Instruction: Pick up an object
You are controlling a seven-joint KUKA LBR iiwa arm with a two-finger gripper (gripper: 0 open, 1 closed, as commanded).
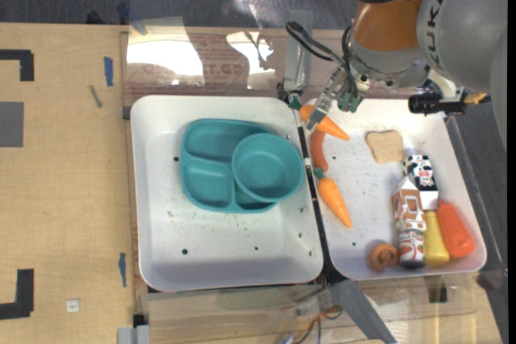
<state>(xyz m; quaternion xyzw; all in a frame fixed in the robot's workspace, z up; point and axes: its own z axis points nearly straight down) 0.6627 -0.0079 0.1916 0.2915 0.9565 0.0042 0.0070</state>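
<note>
At the near edge of the right bin (472, 254) a small brown ring-shaped piece (383, 255) is seen, with an upright carton (409, 225), a yellow bottle (435, 239) and an orange-red bottle (456, 230) ranged beside it. Both white bins are borne side by side on a pale wooden bench (56, 197) marked with black tape corners and blue tape strips; grey floor is seen beyond the far edge.

Two bins are counted. In the left bin (161, 246) one teal divided tray (205, 173) is laid with one teal bowl (266, 167) set on it. In the right bin are counted two carrots, one brown sausage (318, 151), one slice of bread (385, 146), one small black-and-white carton (419, 170) and the four things at the near edge.

The gripper (318, 110) is lowered at the far left corner of the right bin. The far carrot (329, 126) is met at its thick end by the fingers, though whether it is clasped between them cannot be told. The near carrot (334, 201) is lying well apart from the gripper, toward the camera, beside the bin's left wall.
</note>
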